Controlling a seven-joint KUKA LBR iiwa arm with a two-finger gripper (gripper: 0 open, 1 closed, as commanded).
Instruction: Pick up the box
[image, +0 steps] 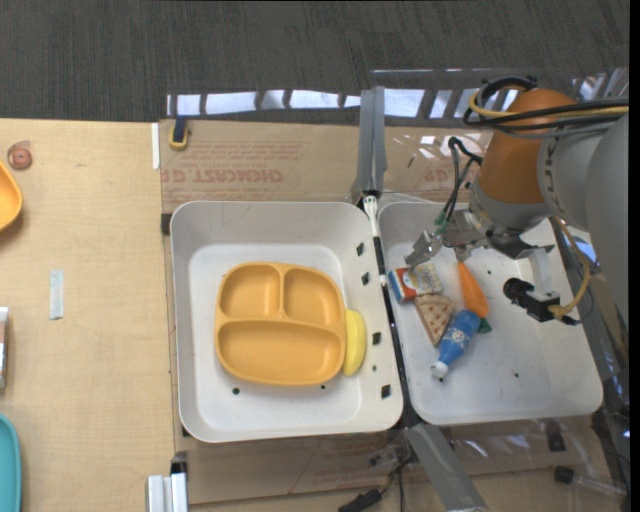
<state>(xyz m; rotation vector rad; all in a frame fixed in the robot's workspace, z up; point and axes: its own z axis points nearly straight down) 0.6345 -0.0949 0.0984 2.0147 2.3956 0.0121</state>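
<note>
Left bin (190, 330) holds a yellow divided tray (280, 322) with a banana (355, 342) against its right edge. Right bin (560, 385) has the arm (545, 165) over its upper left. Gripper (432, 248) just above the box (412, 283) at the bin's left; finger state can't tell. Blue bottle (458, 340), carrot (473, 290), cracker (434, 314) beside the box.
</note>
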